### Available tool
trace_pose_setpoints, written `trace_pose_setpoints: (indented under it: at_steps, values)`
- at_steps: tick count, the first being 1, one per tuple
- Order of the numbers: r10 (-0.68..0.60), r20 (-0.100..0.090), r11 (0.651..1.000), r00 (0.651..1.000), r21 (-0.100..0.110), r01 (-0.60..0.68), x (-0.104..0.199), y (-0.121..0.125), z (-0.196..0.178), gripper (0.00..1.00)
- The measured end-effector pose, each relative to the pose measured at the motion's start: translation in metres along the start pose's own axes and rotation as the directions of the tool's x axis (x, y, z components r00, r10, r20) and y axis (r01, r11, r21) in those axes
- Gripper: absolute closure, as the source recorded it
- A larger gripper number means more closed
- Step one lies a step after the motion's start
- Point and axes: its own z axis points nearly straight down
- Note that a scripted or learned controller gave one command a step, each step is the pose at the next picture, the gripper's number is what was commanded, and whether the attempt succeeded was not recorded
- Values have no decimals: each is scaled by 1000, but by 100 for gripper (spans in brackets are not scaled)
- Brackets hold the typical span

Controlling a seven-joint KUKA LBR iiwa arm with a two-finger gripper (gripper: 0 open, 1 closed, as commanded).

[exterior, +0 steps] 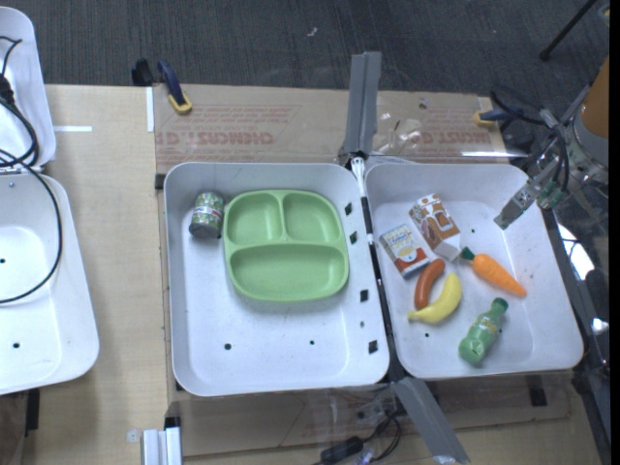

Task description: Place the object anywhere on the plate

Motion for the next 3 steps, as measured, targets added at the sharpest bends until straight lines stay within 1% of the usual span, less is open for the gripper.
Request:
trace_pose_setpoints:
  at_steps: [1, 2, 3]
  values:
    - [279, -2, 960, 960, 3, -279, -27, -24, 85, 100]
    - [359, 4, 933, 933, -14, -359, -18, -35, 154, 100]
    - [423, -2, 906, 906, 2, -423, 59, 1, 104, 100]
